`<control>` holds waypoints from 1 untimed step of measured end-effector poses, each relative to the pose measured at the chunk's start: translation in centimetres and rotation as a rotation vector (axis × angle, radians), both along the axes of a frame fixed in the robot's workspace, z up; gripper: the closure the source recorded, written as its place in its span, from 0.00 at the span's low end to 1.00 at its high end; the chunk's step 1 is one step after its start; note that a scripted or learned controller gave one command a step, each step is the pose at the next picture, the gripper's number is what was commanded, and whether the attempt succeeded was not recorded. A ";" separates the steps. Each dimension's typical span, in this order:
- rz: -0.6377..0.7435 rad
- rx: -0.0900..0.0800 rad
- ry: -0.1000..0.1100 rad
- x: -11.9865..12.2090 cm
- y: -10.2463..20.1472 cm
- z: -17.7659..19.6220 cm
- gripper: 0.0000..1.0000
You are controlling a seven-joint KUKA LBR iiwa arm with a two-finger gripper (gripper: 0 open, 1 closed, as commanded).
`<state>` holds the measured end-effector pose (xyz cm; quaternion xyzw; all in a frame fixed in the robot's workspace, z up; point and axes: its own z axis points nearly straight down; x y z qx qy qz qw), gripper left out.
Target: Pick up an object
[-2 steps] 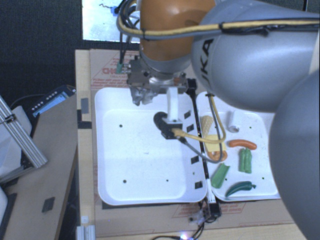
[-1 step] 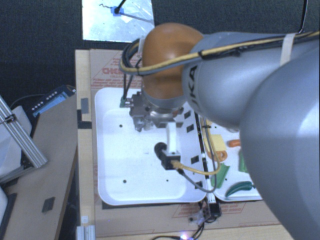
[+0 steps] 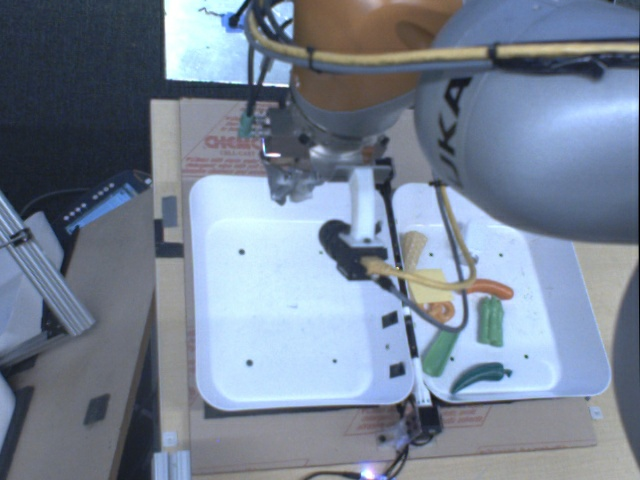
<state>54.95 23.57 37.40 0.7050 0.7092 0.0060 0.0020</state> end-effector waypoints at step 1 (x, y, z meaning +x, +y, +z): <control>0.001 0.001 -0.001 -3.8 -0.1 15.2 1.00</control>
